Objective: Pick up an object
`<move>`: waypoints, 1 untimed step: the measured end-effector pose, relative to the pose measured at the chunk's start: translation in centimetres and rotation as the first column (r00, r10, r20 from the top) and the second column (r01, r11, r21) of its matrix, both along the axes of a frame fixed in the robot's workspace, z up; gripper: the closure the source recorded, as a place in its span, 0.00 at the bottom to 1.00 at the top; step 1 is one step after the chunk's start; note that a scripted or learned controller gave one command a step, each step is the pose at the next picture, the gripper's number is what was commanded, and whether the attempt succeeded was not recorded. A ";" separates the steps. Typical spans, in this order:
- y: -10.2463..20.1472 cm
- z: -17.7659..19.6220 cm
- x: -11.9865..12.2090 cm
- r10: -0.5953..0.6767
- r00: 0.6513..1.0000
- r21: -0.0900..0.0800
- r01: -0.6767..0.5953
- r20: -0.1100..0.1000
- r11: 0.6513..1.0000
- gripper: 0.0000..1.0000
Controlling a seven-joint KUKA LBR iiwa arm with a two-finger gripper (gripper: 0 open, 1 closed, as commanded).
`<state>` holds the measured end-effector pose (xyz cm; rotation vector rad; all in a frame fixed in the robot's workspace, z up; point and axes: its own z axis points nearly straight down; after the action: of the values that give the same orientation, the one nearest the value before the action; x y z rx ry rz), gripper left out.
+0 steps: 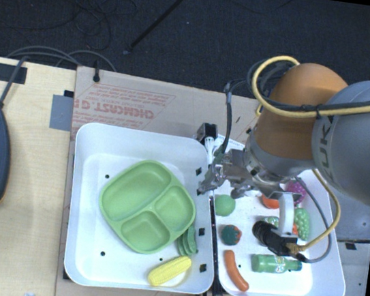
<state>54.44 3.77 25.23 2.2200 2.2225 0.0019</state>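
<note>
In the camera view, the gripper point(225, 179) hangs low over the inner edge of the right bin point(330, 286), close to the wall between the two bins. I cannot tell if its fingers are open or closed, because the wrist covers them.

The nearest thing is a small green ball point(223, 204), which lies just under the gripper near the far inner corner of the right bin. It looks like a light toy of smooth plastic, so I judge it slippery and ready to roll; the hold should be across its middle.

A dark green piece point(230, 235), a sausage point(236, 270) and a green bottle point(276, 264) lie nearer to the front edge. The left bin point(86, 163) carries a green divided plate point(147, 205) and a toy corn point(169, 270).
</note>
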 end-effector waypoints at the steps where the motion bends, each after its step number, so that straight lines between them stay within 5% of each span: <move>1: 2.0 11.4 -2.4 0.002 1.000 0.002 -0.002 0.008 1.000 1.00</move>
<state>52.00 5.82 36.67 2.2149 2.2209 0.0133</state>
